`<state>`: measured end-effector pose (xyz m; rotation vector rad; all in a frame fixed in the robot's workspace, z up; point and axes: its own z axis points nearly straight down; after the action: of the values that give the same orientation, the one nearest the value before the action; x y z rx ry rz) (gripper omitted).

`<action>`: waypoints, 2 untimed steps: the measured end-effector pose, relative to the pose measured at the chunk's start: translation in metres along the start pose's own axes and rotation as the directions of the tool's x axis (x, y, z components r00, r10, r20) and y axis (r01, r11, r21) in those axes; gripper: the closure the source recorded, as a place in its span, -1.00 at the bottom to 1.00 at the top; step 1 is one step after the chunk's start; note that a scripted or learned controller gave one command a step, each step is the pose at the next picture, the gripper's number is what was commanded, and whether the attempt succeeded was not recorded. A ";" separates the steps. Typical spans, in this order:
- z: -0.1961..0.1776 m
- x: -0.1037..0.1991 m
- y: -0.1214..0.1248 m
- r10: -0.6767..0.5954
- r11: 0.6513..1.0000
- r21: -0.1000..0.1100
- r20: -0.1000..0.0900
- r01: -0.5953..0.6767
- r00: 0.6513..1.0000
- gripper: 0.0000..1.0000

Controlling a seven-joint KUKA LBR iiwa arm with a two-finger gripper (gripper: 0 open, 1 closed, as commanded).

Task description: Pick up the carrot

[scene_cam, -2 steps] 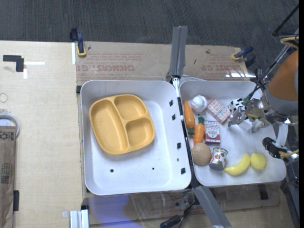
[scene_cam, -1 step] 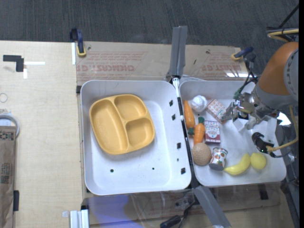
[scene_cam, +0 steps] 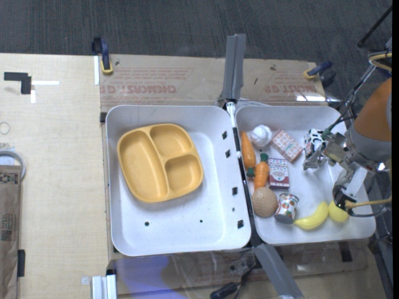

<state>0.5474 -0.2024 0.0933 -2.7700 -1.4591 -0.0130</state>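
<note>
I work in a robotics lab, not a kitchen. My bench (scene_cam: 50, 185) is bare wood with tape marks at the upper left of the frame, and cardboard (scene_cam: 168, 83) is clamped along its far edge with clamps (scene_cam: 103, 58). Two white bins (scene_cam: 124, 229) sit side by side, and the food in the right one is toy stuff. Dark carpet (scene_cam: 156, 11) fills the top of the frame.

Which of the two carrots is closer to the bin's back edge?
The plain orange carrot by the divider; the other carrot, with a green top, lies nearer the front.
</note>
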 end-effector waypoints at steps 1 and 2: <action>-0.001 -0.018 -0.025 0.337 0.941 -0.008 -0.003 -0.337 0.941 -1.00; -0.002 -0.043 -0.044 0.592 0.806 -0.004 -0.009 -0.592 0.806 -1.00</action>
<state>0.4866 -0.2125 0.0948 -3.0865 -0.5244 -0.0220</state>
